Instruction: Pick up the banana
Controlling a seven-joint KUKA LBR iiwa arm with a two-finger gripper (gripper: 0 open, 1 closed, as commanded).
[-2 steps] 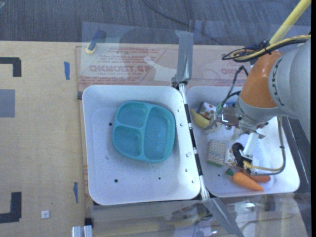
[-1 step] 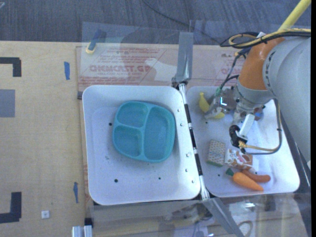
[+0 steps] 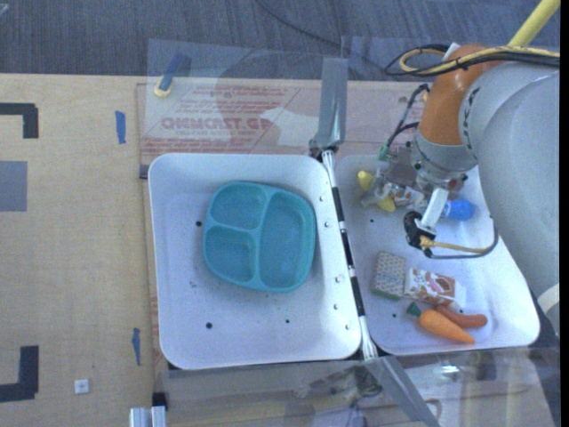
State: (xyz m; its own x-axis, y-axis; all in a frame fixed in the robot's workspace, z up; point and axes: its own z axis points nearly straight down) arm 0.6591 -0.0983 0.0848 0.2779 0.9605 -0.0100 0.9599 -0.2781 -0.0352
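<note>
- The claw (image 3: pixel 388 188) is hanging low in the upper left part of the right bin (image 3: pixel 498 327), under the orange-banded wrist; whether it is spread or pressed together cannot be told, since the wrist and cabling are covering it.
- Two yellow patches are showing right at the claw, one at its left edge and one just below; these are reading as the banana (image 3: pixel 365 181), lying near the bin's upper left corner, close to the divider (image 3: pixel 342 238) between the bins.
- Judging from this, the grasp step is in hand: the claw is sitting at or over the banana, and nothing is proving yet that the fruit is being pinched.
- The next move is calling for a firm close on the banana and a straight lift, with no sideways drag toward the bin wall.
- A blue object (image 3: pixel 460 210) is lying just right of the wrist, and a yellow cable (image 3: pixel 462 250) is trailing below it; both are near enough to snag on a sideways sweep.
- Farther down the bin, a patterned packet (image 3: pixel 389 275), a small carton (image 3: pixel 431 286) and a carrot (image 3: pixel 444 326) are lying well apart from the claw.
- Open room is lying straight above, and in the left bin (image 3: pixel 173 238) around the teal divided plate (image 3: pixel 260 236).
</note>
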